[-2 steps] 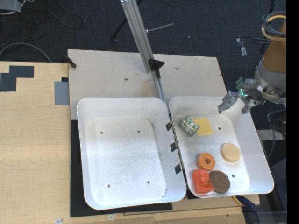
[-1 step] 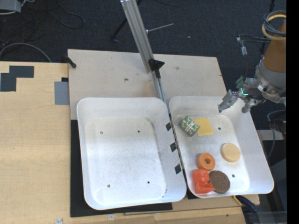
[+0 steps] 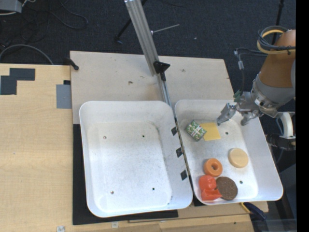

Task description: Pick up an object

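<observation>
Pincer (image 3: 235,114) found over the right bin (image 3: 256,144), toward its 1 o'clock corner, fingers spread wide and nothing held between them. Arm (image 3: 276,76) entered from 3 o'clock, wrist angled downward.

Candidate objects all located in the right bin. Green patterned can (image 3: 195,130) lying at about 10 o'clock within the bin, touching a yellow flat block (image 3: 211,132) on its 3 o'clock side. Block positioned just beside the pincer, toward its 8 o'clock; judged the nearest target. Pale round disc (image 3: 238,158) near bin centre, well apart from the pair. Orange ring (image 3: 213,167) at 7 o'clock from the disc. Red block (image 3: 208,187) and brown round piece (image 3: 227,188) touching each other at the bin's 6 o'clock edge. Left bin (image 3: 96,124) noted alongside on the tabletop (image 3: 116,76).

No grasp yet made; descent judged as the step in hand.

Risks noted:
- Yellow block lying flat and thin; fingers likely to skate over it or close above it.
- Can touching the block; a finger landing between them liable to push both aside or roll the can.
- Pincer near the bin's far wall; a misjudged descent liable to strike the rim.
- Clustered red and brown pieces liable to be nudged together rather than gripped singly.
</observation>
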{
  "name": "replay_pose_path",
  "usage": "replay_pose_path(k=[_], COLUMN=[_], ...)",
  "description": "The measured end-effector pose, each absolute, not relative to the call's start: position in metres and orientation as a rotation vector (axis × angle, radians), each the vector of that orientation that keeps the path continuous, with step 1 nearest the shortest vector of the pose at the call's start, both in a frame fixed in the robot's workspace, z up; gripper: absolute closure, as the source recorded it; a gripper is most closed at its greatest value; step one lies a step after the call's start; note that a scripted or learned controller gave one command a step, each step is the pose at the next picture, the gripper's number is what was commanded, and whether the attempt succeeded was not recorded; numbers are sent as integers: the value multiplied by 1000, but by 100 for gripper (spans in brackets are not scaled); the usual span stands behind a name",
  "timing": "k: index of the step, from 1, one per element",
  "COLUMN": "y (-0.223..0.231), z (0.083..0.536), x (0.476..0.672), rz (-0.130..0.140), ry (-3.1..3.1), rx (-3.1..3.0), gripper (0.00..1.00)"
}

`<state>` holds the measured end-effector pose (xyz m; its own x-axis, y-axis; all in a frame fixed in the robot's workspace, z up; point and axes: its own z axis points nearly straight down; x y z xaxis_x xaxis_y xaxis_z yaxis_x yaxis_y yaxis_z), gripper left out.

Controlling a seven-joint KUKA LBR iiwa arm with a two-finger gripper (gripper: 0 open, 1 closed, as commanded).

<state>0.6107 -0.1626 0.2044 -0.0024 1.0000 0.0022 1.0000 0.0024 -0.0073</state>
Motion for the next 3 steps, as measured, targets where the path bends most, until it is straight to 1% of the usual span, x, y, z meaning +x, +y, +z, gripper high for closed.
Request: replay_pose_path(k=[1,2,3], y=[-154,-154,-155], z=[144,91,103], x=[605,604,604], rz=[7,5,3], ry=[-2216,-2218,-2212], rx=[-2216,-2219,-2226], gripper=[0,0,100])
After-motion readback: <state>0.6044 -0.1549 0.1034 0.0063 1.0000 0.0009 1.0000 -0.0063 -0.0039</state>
